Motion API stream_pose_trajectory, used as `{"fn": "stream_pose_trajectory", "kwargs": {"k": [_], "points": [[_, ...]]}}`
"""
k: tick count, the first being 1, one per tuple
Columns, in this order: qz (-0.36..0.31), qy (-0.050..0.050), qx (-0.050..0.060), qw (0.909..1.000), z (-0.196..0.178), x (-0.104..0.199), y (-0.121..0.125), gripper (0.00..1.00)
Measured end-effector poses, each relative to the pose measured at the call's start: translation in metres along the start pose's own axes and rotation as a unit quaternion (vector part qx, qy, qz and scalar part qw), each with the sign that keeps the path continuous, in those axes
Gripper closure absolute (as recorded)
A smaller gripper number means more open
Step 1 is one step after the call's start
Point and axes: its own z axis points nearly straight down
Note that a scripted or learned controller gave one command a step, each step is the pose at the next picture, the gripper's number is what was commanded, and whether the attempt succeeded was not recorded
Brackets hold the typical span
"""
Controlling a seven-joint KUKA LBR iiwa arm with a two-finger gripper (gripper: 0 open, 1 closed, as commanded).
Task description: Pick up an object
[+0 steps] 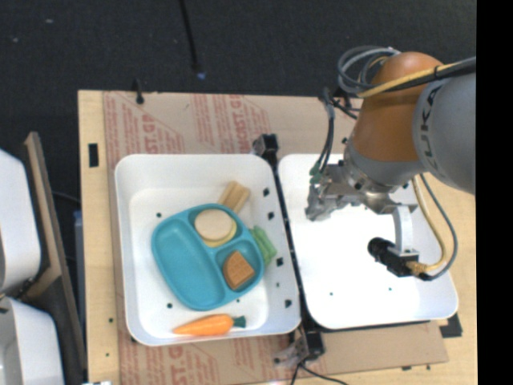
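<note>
Dark floor surrounds a pale wooden tabletop laid with a sheet of cardboard printed in red lettering, and two shallow white bins sit on it side by side. At nine o'clock from the picture's centre lies the left bin, which holds all the loose things. A blue compartment tray rests in the middle of it, with a round tan biscuit-like disc in its upper compartment and a brown waffle-textured square in the lower right one. A light wooden block lies at twelve o'clock from the tray, touching its upper rim. A green piece peeks out at three o'clock of the tray, between it and the bin wall. An orange carrot with a green stem lies flat at six o'clock of the tray, along the bin's near wall. At three o'clock from centre is the right bin, with the grey arm and its orange band hanging over the bin's upper half. The gripper points toward the bin's upper left corner, near the divide between the bins, with nothing seen in it; whether its fingers are apart or together cannot be told from this angle. A black cable fitting hangs below the wrist over the bin floor.
</note>
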Motion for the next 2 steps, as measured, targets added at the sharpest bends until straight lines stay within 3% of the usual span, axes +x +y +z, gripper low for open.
{"fn": "stream_pose_trajectory", "kwargs": {"k": [2], "points": [[0.000,0.000,0.000,1.0000,-0.008,0.096,0.022,1.00]]}}
